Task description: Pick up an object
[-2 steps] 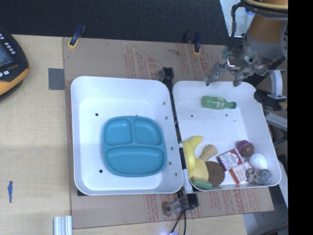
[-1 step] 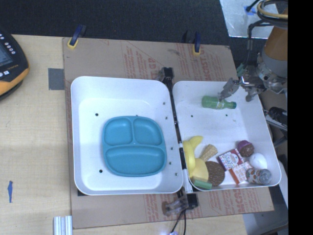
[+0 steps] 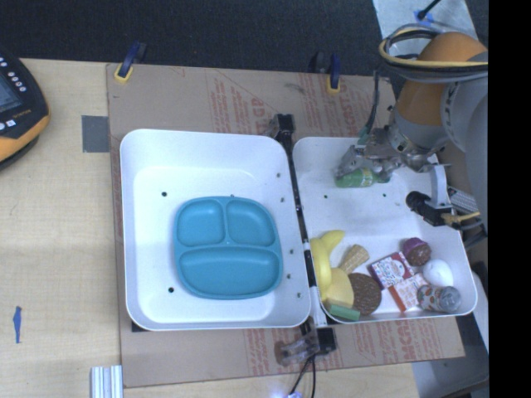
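Robot lab bench: clamped cardboard sheet (image 3: 249, 98), twin white bins (image 3: 137, 222), teach pendant (image 3: 17, 106) alongside.

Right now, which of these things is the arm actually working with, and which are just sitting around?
Part of the job:
- the tool, low in the right bin
- small greenish object beneath it
- toy food pile at that bin's near end

Just lying about:
- blue divided plate in the left bin
- yellow handheld controller
- clamps on the board

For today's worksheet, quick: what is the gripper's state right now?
Gripper: low in the right bin, at a small green item; open or shut cannot be told.
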Available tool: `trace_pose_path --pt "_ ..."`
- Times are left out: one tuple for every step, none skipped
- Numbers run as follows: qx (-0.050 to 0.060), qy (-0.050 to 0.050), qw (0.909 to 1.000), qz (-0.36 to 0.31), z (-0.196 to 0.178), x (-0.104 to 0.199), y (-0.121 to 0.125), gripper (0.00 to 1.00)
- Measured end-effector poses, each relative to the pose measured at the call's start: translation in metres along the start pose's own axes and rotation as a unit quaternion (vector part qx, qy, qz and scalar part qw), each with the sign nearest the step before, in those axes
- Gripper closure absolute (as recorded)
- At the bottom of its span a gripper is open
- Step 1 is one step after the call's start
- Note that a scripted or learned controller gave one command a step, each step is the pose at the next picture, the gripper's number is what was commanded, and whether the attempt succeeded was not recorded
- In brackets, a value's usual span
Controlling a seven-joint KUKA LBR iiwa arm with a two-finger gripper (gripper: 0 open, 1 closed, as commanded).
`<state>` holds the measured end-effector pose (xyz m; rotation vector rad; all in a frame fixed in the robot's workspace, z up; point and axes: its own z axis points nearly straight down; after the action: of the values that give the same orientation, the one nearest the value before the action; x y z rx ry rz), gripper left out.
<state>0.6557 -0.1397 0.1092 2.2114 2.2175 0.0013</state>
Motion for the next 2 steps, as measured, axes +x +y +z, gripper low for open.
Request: trace_pose_path --pt "0.004 0.001 1.0000 -0.001 -0.010 0.000 -0.001 1.00" --pt "0.001 0.004 1.0000 -0.004 -0.089 0.080 0.003 1.00"
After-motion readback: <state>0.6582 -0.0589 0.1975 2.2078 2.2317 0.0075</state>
